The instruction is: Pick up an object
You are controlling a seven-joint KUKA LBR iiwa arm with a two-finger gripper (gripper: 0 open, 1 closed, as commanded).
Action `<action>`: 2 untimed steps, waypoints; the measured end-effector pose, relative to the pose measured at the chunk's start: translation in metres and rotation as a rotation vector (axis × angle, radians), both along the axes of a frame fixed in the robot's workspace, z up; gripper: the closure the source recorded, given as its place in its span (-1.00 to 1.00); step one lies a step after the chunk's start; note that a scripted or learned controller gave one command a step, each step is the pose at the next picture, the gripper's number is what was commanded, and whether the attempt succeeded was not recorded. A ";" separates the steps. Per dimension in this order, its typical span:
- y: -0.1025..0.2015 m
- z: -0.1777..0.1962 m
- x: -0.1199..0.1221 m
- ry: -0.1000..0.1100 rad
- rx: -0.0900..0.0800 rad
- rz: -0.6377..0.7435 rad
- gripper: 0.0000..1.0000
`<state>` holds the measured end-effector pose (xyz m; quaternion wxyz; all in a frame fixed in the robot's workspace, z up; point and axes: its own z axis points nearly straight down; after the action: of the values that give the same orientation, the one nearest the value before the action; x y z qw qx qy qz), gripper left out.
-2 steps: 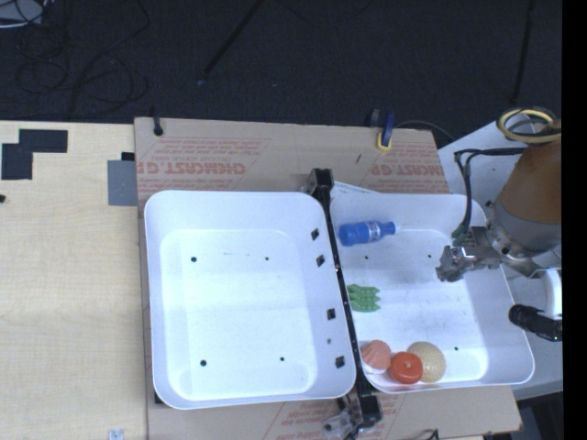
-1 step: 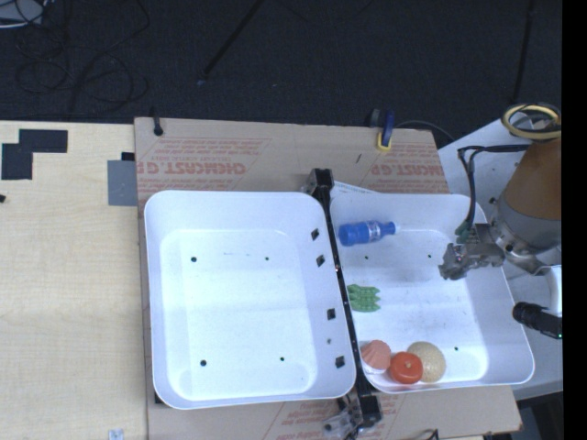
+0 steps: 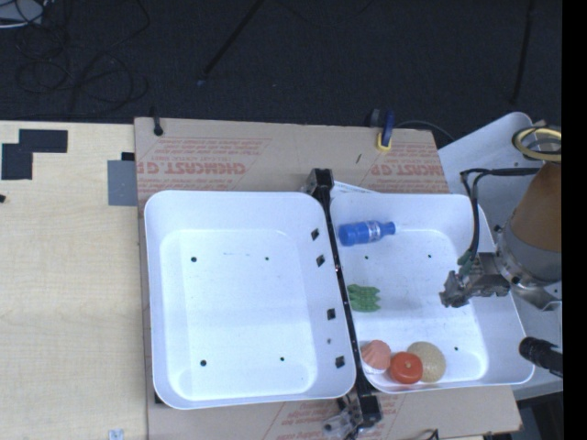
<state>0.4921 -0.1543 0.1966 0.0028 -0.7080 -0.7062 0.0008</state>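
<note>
The gripper (image 3: 456, 291) hangs over the right bin (image 3: 440, 214), near its 3 o'clock side, and nothing is seen between its fingers; how wide they stand cannot be told from this view.

The risk, as a judgement: a descent here probably closes on bare floor, because no object lies under it. Also the cable (image 3: 473, 218) beside the wrist could catch on the bin wall.

The blue bottle (image 3: 366, 233) lies toward 10 o'clock from the gripper, well apart. The green object (image 3: 363, 297) lies at 9 o'clock. The red piece (image 3: 405, 367), the pink piece (image 3: 375, 354) and the tan piece (image 3: 428, 359) crowd together at 7 o'clock, touching, so a grasp there may push the neighbours.
</note>
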 end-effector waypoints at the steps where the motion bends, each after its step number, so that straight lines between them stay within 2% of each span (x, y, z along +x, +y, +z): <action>1: -0.062 -0.047 -0.019 0.002 -0.002 -0.002 1.00; 2: -0.060 -0.044 -0.017 -0.003 -0.002 -0.001 -1.00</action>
<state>0.4748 -0.2143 0.1523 0.0013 -0.7085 -0.7058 0.0004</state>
